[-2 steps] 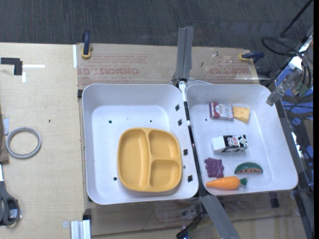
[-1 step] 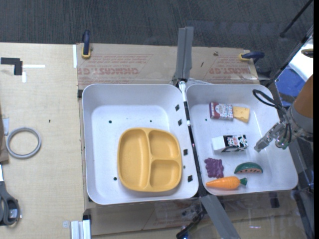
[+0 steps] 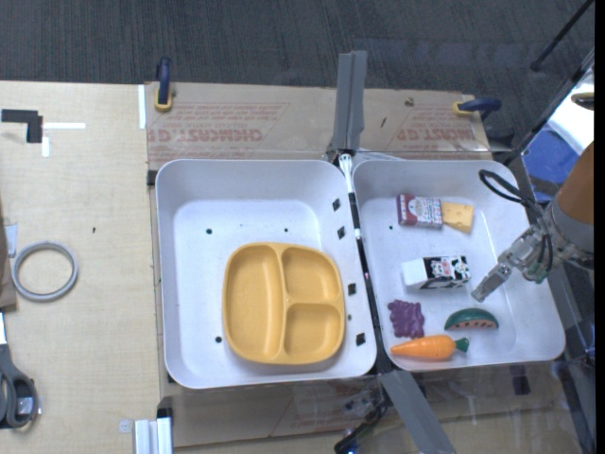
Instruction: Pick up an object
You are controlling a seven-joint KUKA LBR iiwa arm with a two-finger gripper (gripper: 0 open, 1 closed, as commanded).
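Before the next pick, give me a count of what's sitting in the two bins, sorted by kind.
Cartons: 2, the red carton and the black-and-white carton
Cheese wedge: 1
Toy fruit and veg: 3, the grapes, watermelon slice and carrot
Divided yellow plate: 1
Total: 7

Fixed overhead camera looks slantwise onto both bins (image 3: 180, 282).
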